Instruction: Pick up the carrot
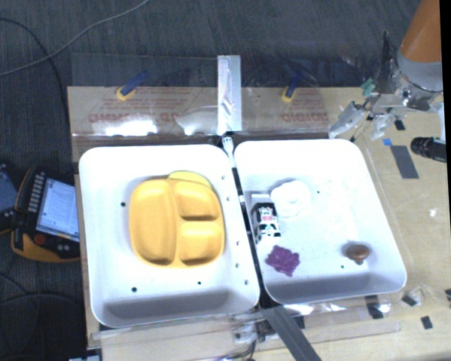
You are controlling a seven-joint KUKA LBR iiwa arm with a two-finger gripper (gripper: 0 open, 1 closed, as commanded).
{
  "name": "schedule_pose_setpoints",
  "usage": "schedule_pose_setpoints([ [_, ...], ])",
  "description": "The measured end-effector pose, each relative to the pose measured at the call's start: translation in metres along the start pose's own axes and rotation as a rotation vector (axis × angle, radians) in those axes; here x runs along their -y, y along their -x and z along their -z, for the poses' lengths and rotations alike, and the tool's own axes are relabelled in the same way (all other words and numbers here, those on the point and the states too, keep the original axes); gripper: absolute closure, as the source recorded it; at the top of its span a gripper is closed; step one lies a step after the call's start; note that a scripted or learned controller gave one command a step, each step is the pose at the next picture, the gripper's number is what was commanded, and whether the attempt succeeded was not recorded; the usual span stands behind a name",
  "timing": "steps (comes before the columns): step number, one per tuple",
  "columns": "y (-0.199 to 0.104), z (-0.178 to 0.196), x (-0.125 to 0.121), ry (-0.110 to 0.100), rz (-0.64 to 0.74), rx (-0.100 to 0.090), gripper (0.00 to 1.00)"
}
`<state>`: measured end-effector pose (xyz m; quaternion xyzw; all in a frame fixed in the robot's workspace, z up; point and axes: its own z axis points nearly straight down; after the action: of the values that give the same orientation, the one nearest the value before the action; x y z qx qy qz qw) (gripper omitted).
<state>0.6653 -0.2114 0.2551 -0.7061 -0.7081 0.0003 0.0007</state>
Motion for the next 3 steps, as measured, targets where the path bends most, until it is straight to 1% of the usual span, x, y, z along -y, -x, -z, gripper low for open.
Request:
schedule_pose_setpoints([
  [1, -0.022, 0.011, -0.003, 0.000, -0.229, 0.003, 0.00],
  [2, -0.002, -0.078, 0.032, -0.001, -0.003, 0.003, 0.00],
  [3, -0.009, -0.163, 0.125, 0.005, 0.121, 0.001, 0.00],
])
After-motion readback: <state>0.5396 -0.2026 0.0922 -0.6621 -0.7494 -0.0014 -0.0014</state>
